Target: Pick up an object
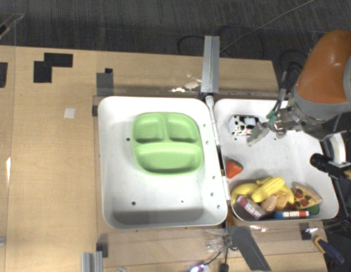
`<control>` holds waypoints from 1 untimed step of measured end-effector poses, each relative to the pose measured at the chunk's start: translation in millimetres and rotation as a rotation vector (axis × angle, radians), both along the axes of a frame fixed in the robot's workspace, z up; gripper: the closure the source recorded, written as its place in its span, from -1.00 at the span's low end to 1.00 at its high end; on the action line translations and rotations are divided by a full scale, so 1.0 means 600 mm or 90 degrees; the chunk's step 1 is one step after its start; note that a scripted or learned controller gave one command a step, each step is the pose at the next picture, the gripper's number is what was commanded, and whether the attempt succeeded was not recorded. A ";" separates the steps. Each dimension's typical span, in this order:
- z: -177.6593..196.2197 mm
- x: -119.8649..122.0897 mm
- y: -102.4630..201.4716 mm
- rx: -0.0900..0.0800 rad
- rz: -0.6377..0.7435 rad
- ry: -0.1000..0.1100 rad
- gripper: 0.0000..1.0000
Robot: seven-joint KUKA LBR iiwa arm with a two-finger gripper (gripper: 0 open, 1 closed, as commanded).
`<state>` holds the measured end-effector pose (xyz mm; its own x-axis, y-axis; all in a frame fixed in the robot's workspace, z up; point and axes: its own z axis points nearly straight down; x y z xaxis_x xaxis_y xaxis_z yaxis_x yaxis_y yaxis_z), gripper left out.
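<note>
My gripper (259, 132) hangs low over the back of the right bin (328, 211), reaching in from the right below the orange band (327, 67). A small black-and-white toy (242, 126) lies just to its left, touching or nearly touching the tip. A red toy (234, 168) rests by the bin's left wall. At the front of the bin is a heap of play food: a yellow banana and corn (266, 188), a pizza slice (307, 196) and a red-and-blue marker (293, 213).
The left bin (116, 169) holds a green divided plate (166, 141). A metal post (210, 61) stands at the back between the two bins. Cables run behind the bench at the upper right.
</note>
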<state>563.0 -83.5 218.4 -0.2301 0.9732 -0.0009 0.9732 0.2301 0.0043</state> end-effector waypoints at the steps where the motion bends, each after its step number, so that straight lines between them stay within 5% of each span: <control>1: -0.009 0.127 0.041 0.001 -0.101 -0.001 -1.00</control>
<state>639.0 -59.1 212.9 -0.0739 0.9973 -0.0001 0.9972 0.0739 0.0059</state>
